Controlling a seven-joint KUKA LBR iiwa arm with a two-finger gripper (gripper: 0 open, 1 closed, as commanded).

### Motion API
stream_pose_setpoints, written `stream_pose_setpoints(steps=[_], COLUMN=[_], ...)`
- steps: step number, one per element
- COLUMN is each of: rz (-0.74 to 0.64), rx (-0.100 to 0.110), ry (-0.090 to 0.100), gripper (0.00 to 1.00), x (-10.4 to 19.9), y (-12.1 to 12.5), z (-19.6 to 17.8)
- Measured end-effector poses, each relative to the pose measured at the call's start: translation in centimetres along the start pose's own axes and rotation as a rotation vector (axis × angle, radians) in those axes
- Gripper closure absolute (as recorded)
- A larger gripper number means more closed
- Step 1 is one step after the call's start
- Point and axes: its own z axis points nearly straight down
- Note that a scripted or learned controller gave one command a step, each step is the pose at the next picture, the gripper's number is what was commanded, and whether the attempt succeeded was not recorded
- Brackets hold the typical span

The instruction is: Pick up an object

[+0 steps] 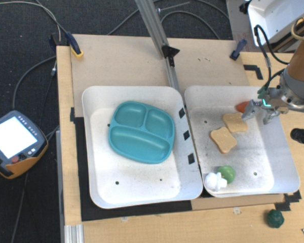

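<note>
A wooden desk (126,59) is carrying two shallow white bins side by side. The left bin (101,186) is holding a teal divided plate (141,131), lying flat near its middle. The right bin (278,161) is holding several small things: two tan bread-like pieces, one (235,122) toward the far side and one (223,139) just nearer and left of it, almost touching; an orange-red item (241,106) at the far side, partly hidden; and a green ball (227,174) touching a white lump (213,180) at the near left corner. The arm is reaching in from the right, and its hand (260,110) is hanging over the far right part of the right bin, just right of the far bread piece and the orange item. Its fingers (249,110) are standing apart, gripping nothing. A dark green ball (275,217) is lying on the desk beyond the right bin's near right corner.
</note>
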Motion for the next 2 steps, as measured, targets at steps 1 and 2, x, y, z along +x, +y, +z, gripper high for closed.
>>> stream_pose_setpoints(steps=[1,2], rz=[-0.001,0.000], rx=[-0.004,0.001], ry=[-0.001,0.001], gripper=[0.00,0.00], x=[0.0,0.2], y=[0.1,-0.7], z=[-0.2,4.5])
